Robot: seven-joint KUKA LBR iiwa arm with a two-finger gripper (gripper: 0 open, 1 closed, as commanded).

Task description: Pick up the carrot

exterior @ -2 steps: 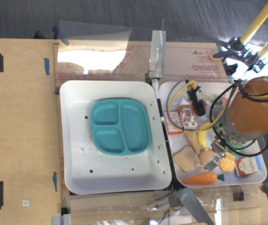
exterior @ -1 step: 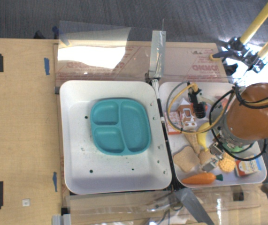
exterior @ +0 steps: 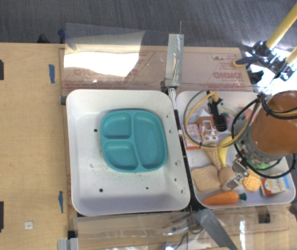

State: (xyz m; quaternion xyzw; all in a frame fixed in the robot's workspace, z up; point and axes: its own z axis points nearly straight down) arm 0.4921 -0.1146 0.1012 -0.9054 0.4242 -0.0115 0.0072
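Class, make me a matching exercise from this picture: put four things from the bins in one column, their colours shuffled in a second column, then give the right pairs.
Things:
1. carrot
2. plate
3. banana
4. bread

Colours:
A. teal
B. tan
C. orange
D. yellow

Pairs: 1-C, 2-A, 3-D, 4-B

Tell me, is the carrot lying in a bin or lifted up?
Lying. The carrot rests flat along the right bin's near edge, beside bread.
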